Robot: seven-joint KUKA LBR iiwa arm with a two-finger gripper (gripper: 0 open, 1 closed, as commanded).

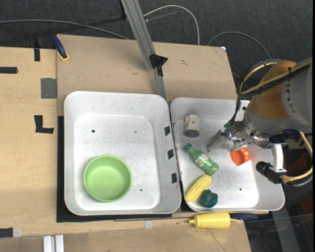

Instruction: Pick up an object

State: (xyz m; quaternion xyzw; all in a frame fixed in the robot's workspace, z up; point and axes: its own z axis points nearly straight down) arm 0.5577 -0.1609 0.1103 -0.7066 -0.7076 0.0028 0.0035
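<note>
Nothing's been picked up yet, far as I can tell. The claw point(222, 139) sits low in the right-hand white bin point(252, 201), fingers spread apart with nothing between them. A small orange plastic object point(241, 156) lies just below and right of it, so that's probably the target. The green plastic bottle point(201, 159), yellow toy corn cob point(198, 186) and small grey cup point(191, 125) all sit loose on the bin floor. The whole grab and lift is still to do.

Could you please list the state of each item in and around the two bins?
Green bowl: upright, in the left bin.
Green bottle: lying on its side, right bin.
Small cup: tipped on its side.
Corn cob: lying flat, touching a dark green item.
Orange object: resting beside the claw.
Yellow bottle: lying outside the bins.
</note>
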